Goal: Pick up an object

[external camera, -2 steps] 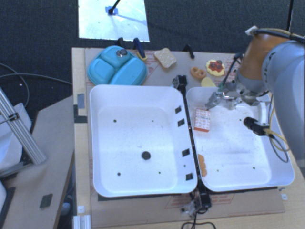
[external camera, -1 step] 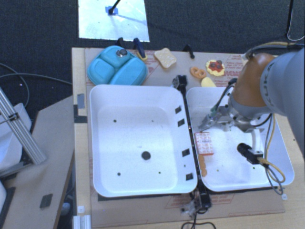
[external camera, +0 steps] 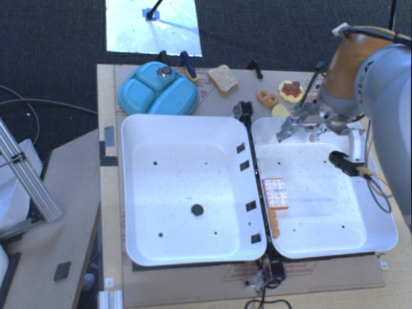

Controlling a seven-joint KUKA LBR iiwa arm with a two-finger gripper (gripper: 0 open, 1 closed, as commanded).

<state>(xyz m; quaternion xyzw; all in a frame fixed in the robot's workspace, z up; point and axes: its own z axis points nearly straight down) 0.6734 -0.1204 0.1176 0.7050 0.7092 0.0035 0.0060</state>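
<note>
Claw (external camera: 291, 129) at right bin's (external camera: 386, 227) far rim

Lying flat in the right bin (external camera: 380, 237) against its left wall: a small white card with red print (external camera: 275, 194), and just below it a little orange piece (external camera: 273, 224). In the left bin (external camera: 138, 172), a small dark round object (external camera: 197, 209) near the middle.

Dark carpet (external camera: 51, 37) covered the floor. A pale square sheet (external camera: 153, 18) lay on it behind the wooden bench (external camera: 109, 172), and a metal rail (external camera: 26, 179) leaned at left.
</note>
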